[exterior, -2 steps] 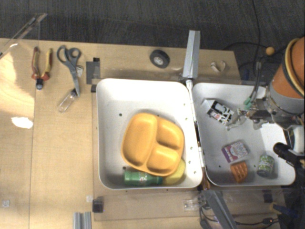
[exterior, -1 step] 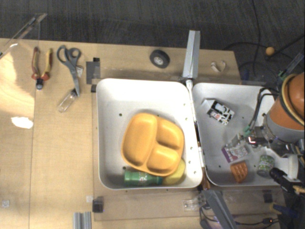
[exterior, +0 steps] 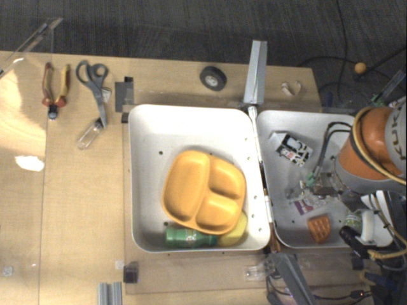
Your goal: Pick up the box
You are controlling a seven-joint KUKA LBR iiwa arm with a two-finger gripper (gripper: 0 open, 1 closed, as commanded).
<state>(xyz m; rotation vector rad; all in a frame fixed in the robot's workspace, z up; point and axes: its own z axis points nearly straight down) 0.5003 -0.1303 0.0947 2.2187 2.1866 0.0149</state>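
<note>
On the wooden counter (exterior: pixel 76 221), the hand (exterior: pixel 316 186) hangs over the right bin (exterior: pixel 280 227) near a small box (exterior: pixel 292 149); its grip is unclear.

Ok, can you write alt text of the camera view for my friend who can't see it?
A grey and orange robot arm reaches over the right white bin, which holds a small black-and-white box and an orange item. The left bin holds a yellow divided tray lying over a green can.
</note>
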